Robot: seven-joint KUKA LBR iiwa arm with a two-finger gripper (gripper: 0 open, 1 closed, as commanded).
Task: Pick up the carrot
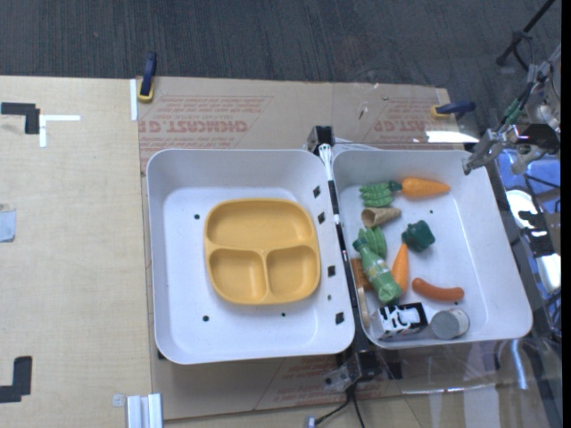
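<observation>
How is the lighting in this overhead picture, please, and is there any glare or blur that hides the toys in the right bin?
In the camera view, light is even and soft, with faint shadows inside the left bin; a bright glare patch sits on the cardboard above the right bin; the carrot reads clearly; the equipment at the right edge is cluttered and hard to resolve.

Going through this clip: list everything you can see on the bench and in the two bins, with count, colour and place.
Bins: 2, white, side by side on the bench.
Plate: 1, yellow, three compartments, in the left bin.
Carrots: 2, orange; one with a green top at the right bin's far end, one mid-bin.
Sausage: 1, orange-red, right bin, near side.
Green pepper: 1, dark green, centre of the right bin.
Green bottle: 1, along the right bin's left wall.
Can: 1, grey, near right corner.
Clamps: 2, blue and yellow, on the cardboard's far edge.
Claw: 1, at the right bin's far right corner, state unclear.
</observation>
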